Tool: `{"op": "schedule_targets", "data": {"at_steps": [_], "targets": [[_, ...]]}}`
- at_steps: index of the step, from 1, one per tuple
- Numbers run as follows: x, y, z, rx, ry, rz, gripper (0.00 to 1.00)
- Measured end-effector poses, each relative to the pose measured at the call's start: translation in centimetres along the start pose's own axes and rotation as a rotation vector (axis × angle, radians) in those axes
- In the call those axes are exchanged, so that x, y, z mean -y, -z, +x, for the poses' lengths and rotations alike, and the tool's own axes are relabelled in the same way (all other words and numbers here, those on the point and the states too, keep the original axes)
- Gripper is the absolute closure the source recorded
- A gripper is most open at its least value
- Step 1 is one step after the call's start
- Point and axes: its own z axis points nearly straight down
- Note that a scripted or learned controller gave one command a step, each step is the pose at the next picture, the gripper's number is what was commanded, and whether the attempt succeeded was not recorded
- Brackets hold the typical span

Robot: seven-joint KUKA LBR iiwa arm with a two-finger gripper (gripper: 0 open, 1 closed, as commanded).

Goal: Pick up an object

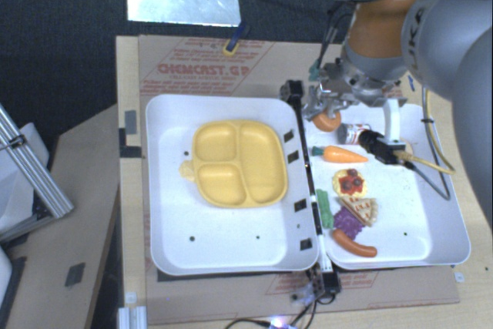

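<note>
My gripper [323, 109] is low over the far left corner of the right bin [439, 231]. A small orange toy [328, 122] lies right under its tip, partly hidden by it; whether they touch I cannot tell. Just to the right lies a small dark can [356, 135]. Nearer the camera are an orange carrot [344, 155], a round pizza piece [349, 182], a waffle wedge [362, 208], a purple piece [347, 223], a sausage [355, 246] and a green strip [323, 207].
The left bin [166, 189] holds a yellow divided plate [235, 162]. The divider between the bins [306, 173] runs just left of the gripper. A black cable and yellow hose [420, 162] trail from the arm over the right bin.
</note>
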Motion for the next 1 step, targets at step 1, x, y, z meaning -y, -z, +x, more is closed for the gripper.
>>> {"op": "schedule_targets", "data": {"at_steps": [1], "targets": [[-1.28, -1.18, 3.89, 0.001, -0.002, 0.001, 1.0]]}}
